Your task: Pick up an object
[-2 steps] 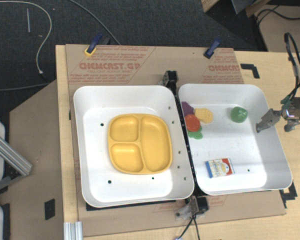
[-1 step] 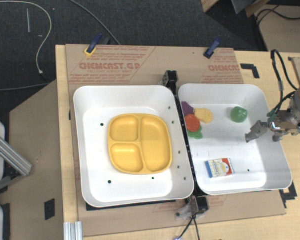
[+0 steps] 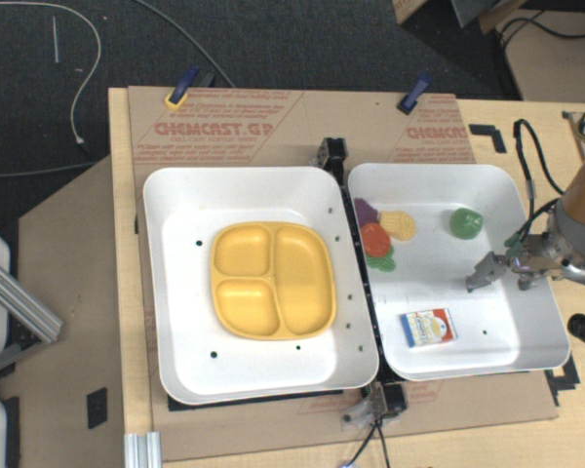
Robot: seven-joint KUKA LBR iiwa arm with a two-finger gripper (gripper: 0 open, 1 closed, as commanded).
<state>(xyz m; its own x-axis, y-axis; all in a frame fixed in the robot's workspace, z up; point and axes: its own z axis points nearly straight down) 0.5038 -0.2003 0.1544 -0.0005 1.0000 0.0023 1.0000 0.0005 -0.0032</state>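
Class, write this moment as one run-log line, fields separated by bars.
gripper: over right bin, holding nothing | green ball: in right bin | yellow plate: in left bin

Two bins (image 3: 166, 203), one yellow plate (image 3: 273, 279)

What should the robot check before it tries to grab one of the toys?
1. Toys to pick are in the right bin: green ball, small box, a pile of play food. Ok.
2. Gripper is over that bin. Ok.
3. Nothing between its fingers. Ok.
4. Green ball and small box lie apart from other things. Ok.
5. Play food crowds against the bin wall. Not ok.
6. Exact gripper height above the floor. Cannot tell.
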